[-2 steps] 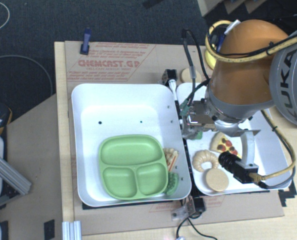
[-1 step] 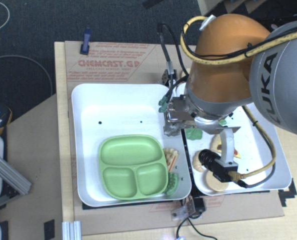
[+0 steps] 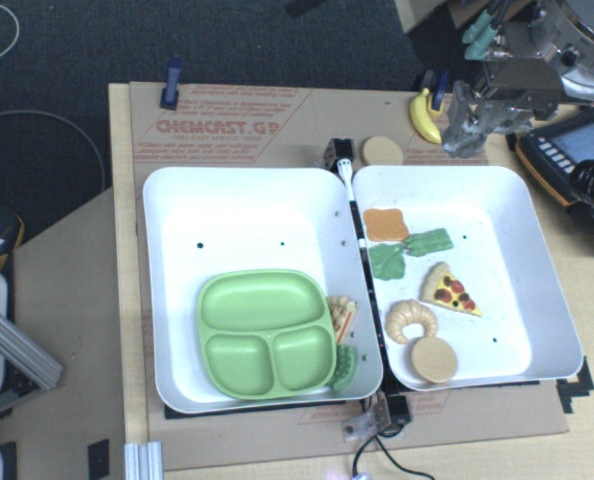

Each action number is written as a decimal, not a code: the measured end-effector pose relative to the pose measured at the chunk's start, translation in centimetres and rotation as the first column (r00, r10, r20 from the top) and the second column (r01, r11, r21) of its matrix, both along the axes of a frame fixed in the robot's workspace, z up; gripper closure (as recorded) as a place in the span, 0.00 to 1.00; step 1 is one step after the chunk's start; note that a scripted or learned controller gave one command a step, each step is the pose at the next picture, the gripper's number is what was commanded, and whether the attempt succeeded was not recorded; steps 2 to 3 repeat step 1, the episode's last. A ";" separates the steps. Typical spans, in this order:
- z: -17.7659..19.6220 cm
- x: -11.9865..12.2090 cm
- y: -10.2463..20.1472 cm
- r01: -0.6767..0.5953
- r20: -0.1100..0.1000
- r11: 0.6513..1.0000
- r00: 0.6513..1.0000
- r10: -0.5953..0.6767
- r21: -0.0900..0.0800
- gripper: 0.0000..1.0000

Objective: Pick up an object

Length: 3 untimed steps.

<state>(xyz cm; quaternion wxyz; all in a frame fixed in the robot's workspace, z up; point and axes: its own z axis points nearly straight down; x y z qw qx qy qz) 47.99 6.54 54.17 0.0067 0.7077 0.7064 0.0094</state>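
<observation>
My gripper [image 3: 465,133] hangs above the bench just beyond the far edge of the right bin [image 3: 537,268], next to a yellow banana [image 3: 427,116]. It is not over any object in the bins. The right bin holds an orange toast square [image 3: 385,224], green leafy pieces [image 3: 409,252], a pizza slice [image 3: 449,291], a croissant [image 3: 410,320] and a round tan cookie [image 3: 434,359]. In the left bin [image 3: 177,228] lies a green divided plate [image 3: 267,331], with a small pale fries-like piece [image 3: 342,315] and a green piece [image 3: 345,367] at its right side.
A round beige disc [image 3: 382,151] lies on the cardboard behind the bins. A blue clip [image 3: 171,84] sits at the board's far left corner. A black and orange device [image 3: 567,163] lies right of the gripper. The far half of the left bin is bare.
</observation>
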 end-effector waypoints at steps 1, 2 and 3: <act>-13.2 -0.2 0.5 -0.001 -0.037 1.000 0.999 0.000 -0.006 1.00; -13.2 -0.2 0.5 -0.001 -0.037 1.000 0.999 0.000 -0.006 1.00; -13.2 -0.2 0.5 -0.001 -0.037 1.000 0.999 0.000 -0.006 1.00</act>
